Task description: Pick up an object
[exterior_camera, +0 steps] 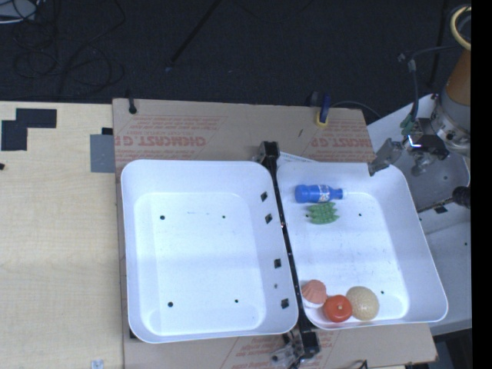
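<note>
- The arm (460,79) comes in at the upper right, grey with an orange band; its gripper (411,143) hangs just outside the far right corner of the right bin (430,264), above the rim and not over the bin floor
- The gripper is small and partly lost against the clutter behind it; whether it is open or closed cannot be told; nothing shows in its grasp
- The things to pick all lie in the right bin, in two groups well apart
- Far group, near the bin's back left: a blue bottle (317,194) lying on its side, white cap pointing right; just in front of it, a small green item (323,214), its kind too small to tell; the two are close, perhaps touching
- Near group, in the front of the bin: a pale pink rounded piece (313,291) on the left; a red ball (337,308) in the middle; a tan ball (363,302) on the right; the three sit bunched together against the front wall
- The left bin (134,252) sits beside the right one, their inner rims touching along a black strip (278,229)
- Both bins rest on a sheet of brown cardboard (200,133) with red print; the cardboard lies on a pale wooden bench (54,237)
- A blue and yellow clamp (324,111) stands at the cardboard's back edge, behind the right bin
</note>
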Motion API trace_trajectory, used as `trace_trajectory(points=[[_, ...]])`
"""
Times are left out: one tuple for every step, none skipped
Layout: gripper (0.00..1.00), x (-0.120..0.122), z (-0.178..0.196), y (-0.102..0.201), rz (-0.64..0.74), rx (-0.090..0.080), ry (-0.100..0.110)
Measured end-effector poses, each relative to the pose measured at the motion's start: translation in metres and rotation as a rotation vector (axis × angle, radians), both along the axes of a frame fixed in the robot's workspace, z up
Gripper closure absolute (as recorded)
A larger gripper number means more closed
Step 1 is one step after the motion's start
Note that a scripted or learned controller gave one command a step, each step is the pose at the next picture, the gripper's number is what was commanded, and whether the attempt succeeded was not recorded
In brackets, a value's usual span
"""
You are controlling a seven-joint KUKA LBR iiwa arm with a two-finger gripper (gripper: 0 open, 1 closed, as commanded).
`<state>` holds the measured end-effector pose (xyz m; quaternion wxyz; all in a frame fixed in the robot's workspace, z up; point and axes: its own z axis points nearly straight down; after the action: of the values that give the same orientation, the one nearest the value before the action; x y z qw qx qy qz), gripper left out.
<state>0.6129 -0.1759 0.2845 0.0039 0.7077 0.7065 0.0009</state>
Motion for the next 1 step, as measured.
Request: trace_trajectory(points=[[0.00, -0.0191, 0.0510, -0.0194, 0.000, 0.002, 0.004]])
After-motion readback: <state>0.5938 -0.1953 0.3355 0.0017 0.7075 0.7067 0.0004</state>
